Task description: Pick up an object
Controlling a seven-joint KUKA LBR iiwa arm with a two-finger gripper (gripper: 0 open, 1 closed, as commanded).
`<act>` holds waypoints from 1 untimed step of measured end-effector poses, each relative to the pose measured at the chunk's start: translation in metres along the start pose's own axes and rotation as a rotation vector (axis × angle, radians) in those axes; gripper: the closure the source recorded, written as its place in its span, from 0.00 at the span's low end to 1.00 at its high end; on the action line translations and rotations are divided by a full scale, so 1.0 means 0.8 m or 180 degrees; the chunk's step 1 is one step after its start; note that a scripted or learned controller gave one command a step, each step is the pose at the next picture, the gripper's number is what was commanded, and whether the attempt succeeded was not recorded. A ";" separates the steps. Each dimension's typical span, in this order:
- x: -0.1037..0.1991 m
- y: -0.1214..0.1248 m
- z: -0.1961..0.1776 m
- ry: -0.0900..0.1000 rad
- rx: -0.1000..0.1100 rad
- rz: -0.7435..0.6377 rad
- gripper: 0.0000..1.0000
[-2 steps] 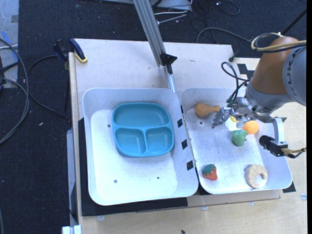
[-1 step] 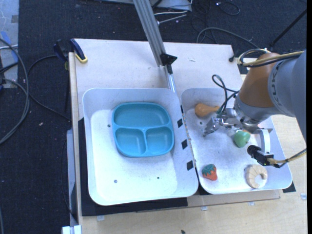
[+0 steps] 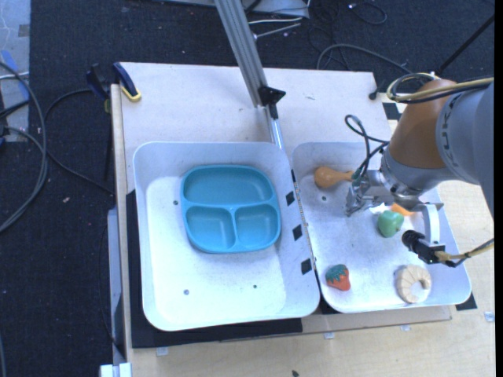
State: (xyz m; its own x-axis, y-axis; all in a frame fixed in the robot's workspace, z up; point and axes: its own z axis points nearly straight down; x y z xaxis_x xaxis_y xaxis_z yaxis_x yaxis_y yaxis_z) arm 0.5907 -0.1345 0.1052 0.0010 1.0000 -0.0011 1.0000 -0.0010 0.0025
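A grey robot arm [image 3: 464, 136] with an orange band above its wrist reaches in from the right side of the camera view, over the right-hand one of two shallow white bins. Its claw [image 3: 356, 203] hangs low over the upper middle of the right bin [image 3: 354, 293], pointing down toward the bin floor. The picture is too blurred at the tip to tell whether the claw is spread or pressed together, and nothing can be seen pinched in it.

Just up and to the left of the claw lies an orange pear-shaped toy [image 3: 330, 177], its narrow end pointing toward the claw. Just to the right of the claw, slightly lower, sits a small green object [image 3: 389, 225], with a sliver of something orange showing above it. Below the claw, nearer the front wall of the bin, rests a red strawberry toy [image 3: 338, 276] with a green top. Down and to the right of the claw, near the bin's front right corner, lies a pale beige ring-shaped object [image 3: 413, 283].

Well to the left of the claw, the left bin [image 3: 169, 289] holds a blue divided plate [image 3: 231, 208] with three compartments
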 end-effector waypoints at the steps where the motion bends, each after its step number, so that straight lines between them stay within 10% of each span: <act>1: -0.001 -0.009 -0.058 -0.0001 -0.0006 0.0001 1.00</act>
State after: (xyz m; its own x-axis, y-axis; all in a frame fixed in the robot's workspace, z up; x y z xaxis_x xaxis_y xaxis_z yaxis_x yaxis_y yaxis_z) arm 0.5836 -0.1350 0.1519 0.0015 1.0000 -0.0013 1.0000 -0.0015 0.0045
